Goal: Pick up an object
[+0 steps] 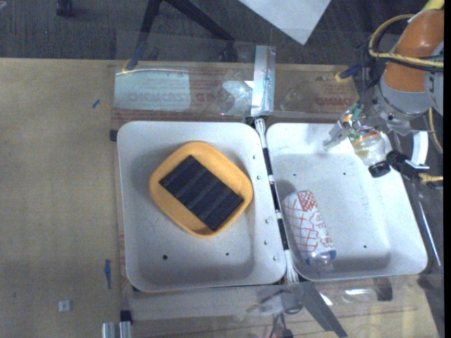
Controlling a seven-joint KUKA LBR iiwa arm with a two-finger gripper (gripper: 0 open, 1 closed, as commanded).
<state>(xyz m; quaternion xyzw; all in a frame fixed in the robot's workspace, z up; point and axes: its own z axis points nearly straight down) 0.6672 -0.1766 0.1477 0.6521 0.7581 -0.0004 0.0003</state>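
Nothing is picked yet, as far as I can judge. The grey arm with the orange band (416, 41) sits over the far right corner of the right shallow white bin (394, 259), and its two-finger gripper (356, 134) hangs just above that corner, with something small and glinting at its tip that I cannot make out as a held object. Gripper state: cannot tell. Candidates: a clear plastic bottle with a red-and-white patterned label (311, 224) lies on its side against the right bin's left wall (label writing unreadable), and a rounded yellow-orange pad with a dark ribbed square panel (201, 188) lies in the left white bin (141, 259). The whole grasp and lift remains.
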